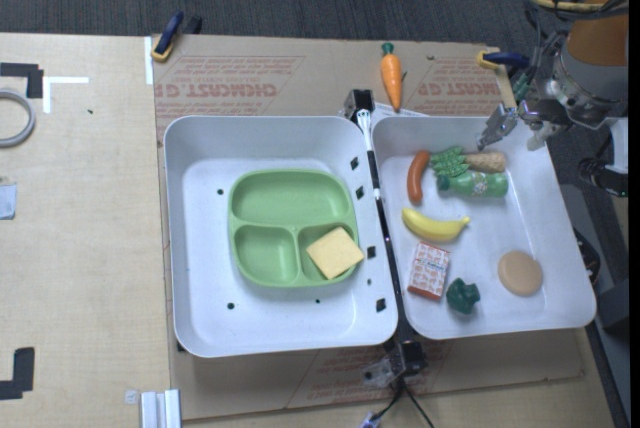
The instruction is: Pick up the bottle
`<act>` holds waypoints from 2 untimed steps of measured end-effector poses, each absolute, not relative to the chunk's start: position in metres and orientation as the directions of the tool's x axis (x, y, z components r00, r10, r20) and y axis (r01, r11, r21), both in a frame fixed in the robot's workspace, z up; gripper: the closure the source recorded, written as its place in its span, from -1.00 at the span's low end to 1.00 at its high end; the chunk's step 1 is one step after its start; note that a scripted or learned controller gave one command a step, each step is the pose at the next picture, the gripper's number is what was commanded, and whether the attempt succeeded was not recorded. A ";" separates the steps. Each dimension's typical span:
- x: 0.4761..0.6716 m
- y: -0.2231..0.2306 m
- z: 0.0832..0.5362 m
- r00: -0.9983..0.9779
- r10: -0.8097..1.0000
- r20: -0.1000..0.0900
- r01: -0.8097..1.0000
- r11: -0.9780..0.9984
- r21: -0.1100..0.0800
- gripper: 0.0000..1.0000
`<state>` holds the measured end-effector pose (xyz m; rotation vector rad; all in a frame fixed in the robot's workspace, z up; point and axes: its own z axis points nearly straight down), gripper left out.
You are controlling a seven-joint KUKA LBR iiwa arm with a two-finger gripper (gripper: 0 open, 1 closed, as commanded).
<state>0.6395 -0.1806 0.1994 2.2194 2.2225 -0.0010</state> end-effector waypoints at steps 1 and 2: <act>0.640 -0.181 0.209 -0.005 1.000 -0.003 1.000 0.005 0.002 1.00; 0.554 -0.223 0.241 0.078 0.997 -0.001 0.997 -0.078 -0.001 1.00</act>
